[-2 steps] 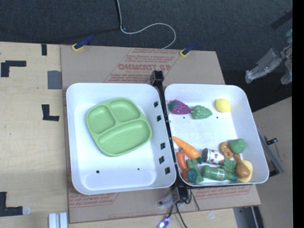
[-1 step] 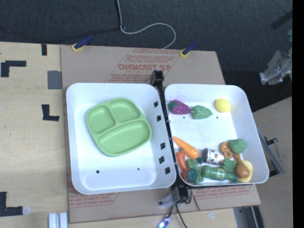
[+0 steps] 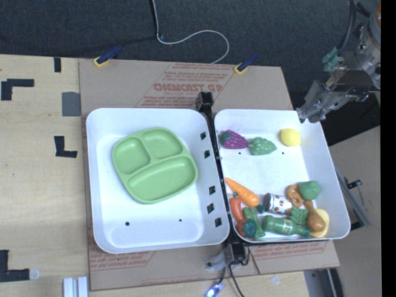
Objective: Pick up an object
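Toy foods crowd the right bin (image 3: 322,147); a green tray (image 3: 154,164) fills the left bin (image 3: 99,166) on the cardboard-covered desk (image 3: 37,166). Tool (image 3: 307,113) state: cannot tell.

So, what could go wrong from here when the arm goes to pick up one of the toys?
1. The pile in the right bin's near corner is tightly packed, so a grasp there may catch two toys or slip off.
2. The yellow ball is round and may roll away.
3. The gripper hangs outside the right bin, so it could strike the rim when descending.
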Controlling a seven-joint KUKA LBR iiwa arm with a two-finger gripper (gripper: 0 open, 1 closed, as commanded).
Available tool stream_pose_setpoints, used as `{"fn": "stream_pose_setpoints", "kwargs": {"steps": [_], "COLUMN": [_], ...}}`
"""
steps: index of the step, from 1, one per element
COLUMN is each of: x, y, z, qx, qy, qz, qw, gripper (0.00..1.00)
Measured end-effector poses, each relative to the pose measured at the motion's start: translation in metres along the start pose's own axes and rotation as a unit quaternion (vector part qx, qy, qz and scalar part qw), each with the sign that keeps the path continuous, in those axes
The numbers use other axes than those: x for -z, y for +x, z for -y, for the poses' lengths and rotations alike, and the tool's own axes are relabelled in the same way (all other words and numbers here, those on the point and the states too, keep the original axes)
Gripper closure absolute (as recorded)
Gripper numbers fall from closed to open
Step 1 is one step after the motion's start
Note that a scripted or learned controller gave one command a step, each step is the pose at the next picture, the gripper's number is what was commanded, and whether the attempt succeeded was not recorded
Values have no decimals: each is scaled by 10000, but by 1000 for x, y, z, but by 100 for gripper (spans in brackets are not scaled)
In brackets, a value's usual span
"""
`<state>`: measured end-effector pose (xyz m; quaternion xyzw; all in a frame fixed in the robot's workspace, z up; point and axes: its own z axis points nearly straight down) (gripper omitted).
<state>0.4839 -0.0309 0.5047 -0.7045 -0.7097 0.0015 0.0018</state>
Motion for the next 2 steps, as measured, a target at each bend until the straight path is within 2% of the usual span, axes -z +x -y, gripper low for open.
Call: {"fn": "stream_pose_setpoints", "kwargs": {"steps": [1, 2], "x": [-114, -90], "y": [105, 104], "z": [0, -12], "qx": [25, -22], "qy": [52, -22], "qz": [3, 3], "qw": [10000, 10000], "gripper": [100, 100]}}
